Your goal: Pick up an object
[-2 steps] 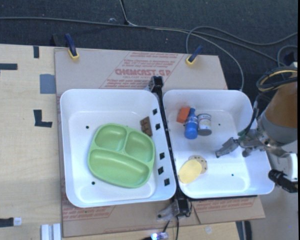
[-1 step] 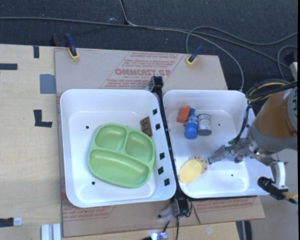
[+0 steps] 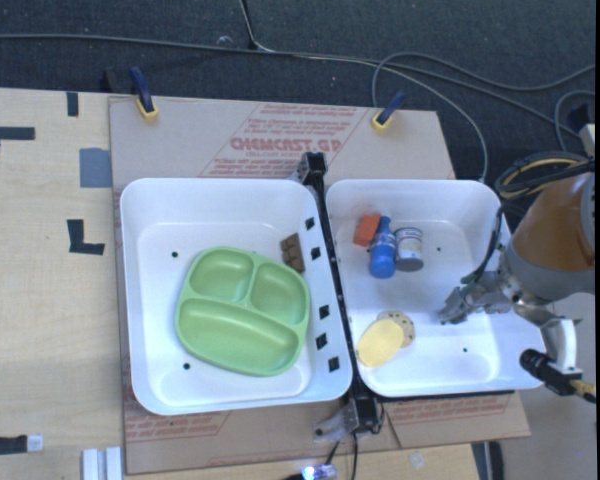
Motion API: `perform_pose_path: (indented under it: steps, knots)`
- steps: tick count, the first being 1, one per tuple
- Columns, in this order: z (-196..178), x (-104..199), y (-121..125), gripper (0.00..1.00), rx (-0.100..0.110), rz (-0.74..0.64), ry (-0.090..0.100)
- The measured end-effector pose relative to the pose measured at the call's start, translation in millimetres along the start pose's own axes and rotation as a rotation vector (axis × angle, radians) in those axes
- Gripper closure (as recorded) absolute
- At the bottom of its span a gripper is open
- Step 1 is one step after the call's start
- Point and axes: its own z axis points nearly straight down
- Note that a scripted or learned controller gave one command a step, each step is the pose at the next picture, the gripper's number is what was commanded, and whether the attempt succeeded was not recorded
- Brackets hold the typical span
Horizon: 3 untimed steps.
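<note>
Camera view: the gripper (image 3: 460, 306) hangs low at the right bin's (image 3: 480, 368) right side; whether it is open or closed cannot be told. Blue bottle (image 3: 382, 253), orange block (image 3: 367, 230), can (image 3: 409, 248) and yellow lump (image 3: 382, 341) lie apart to its left.

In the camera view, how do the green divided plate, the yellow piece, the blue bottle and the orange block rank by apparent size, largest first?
1. Green divided plate, by far the largest.
2. Yellow piece.
3. Blue bottle.
4. Orange block, partly hidden behind the bottle, so its place against the bottle is unsure.
</note>
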Motion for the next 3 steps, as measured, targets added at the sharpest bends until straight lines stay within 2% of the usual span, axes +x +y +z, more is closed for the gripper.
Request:
perform_pose_path:
  steps: [1,2,3]
  knots:
    - [-42,-3,2,1.0,-0.002,0.001,0.0]
    - [-106,-5,3,1.0,-0.006,0.0,-0.002]
    - [-121,-4,4,1.0,-0.002,0.0,0.0]
